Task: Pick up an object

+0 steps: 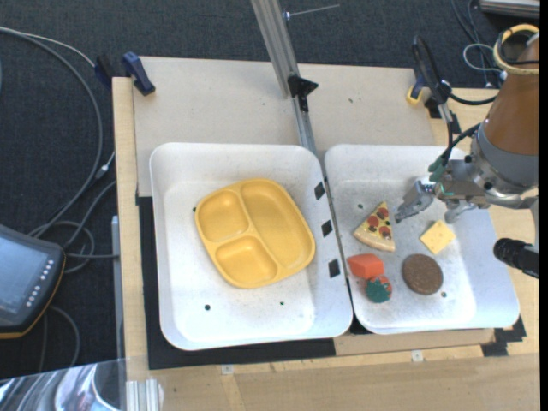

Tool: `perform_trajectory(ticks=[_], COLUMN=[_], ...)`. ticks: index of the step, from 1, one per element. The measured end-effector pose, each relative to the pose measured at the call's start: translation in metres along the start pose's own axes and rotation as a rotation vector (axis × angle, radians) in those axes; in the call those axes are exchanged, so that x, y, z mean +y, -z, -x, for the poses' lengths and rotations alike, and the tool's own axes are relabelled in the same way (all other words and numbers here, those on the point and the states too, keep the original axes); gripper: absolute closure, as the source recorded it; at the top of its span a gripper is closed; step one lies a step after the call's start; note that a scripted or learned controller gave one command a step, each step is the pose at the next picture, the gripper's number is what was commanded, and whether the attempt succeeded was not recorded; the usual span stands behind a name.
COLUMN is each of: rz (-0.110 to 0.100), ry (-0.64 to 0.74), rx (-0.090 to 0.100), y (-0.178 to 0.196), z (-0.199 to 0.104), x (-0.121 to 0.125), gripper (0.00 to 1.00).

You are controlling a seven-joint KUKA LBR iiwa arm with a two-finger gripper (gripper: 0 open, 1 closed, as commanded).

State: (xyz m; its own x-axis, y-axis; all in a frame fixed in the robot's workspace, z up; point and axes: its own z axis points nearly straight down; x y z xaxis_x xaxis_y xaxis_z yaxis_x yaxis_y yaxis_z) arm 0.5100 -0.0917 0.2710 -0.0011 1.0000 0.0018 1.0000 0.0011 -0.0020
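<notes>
Four toy foods are counted in the right bin [488, 311]: one pizza slice [378, 227] near its middle, one yellow cheese wedge [437, 237] toward its right edge, one brown cookie [422, 274] and one red-and-green strawberry [371, 276] near its front edge. The gripper [438, 207] is hung over the bin's rear half just above the cheese, its two fingers spread apart and nothing held, the grey arm reaching in from the right. One yellow three-compartment plate [253, 232] is seen in the left bin [171, 229].

Dark carpet floor [51, 101]; loose cables [60, 187]; pale wooden bench [223, 101].
</notes>
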Motion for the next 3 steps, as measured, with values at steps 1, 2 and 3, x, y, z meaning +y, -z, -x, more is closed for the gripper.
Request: perform_trajectory(ticks=[1,2,3], rz=[0.001,-0.006,-0.007], ry=[0.0,-0.001,-0.002], rx=[0.0,0.001,0.001], y=[0.0,-0.06,-0.105], z=[0.0,-0.002,0.002], x=[0.0,0.007,0.001], gripper=[0.0,0.0,0.0])
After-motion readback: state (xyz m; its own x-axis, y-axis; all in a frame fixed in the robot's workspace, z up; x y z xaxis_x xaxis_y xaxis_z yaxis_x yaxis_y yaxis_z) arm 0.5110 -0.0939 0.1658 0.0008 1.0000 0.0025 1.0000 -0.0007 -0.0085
